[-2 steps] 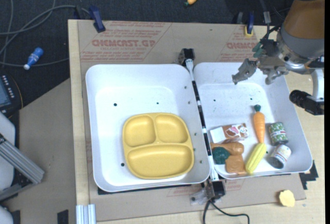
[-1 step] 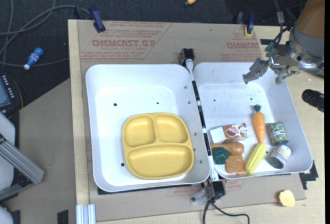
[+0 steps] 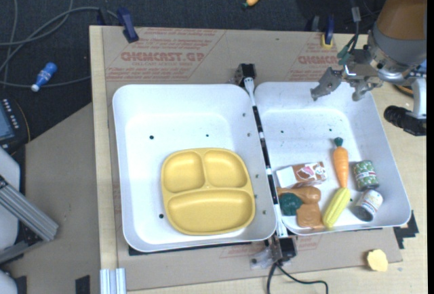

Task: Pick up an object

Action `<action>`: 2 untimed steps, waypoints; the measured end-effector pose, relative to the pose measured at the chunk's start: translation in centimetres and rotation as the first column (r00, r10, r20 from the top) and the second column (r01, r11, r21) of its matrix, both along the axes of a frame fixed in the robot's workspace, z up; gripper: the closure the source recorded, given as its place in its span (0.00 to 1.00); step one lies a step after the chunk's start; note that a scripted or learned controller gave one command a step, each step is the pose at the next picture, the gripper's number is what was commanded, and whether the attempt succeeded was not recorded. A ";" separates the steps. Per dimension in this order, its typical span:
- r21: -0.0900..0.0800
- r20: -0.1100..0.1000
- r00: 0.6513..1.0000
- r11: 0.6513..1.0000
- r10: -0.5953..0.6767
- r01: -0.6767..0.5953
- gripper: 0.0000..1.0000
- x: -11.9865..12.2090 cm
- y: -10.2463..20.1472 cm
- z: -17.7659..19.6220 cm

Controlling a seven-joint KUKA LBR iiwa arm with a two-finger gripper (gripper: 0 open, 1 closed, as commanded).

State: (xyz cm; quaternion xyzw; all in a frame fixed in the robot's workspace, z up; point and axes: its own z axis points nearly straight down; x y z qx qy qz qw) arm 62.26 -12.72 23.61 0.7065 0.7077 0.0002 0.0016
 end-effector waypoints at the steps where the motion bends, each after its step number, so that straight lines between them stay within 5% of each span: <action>1: 0.001 -0.004 1.000 1.000 -0.004 0.004 1.00 -1.0 -2.3 -0.4; 2: -0.001 0.001 1.000 1.000 -0.001 0.001 1.00 0.3 -1.9 -0.3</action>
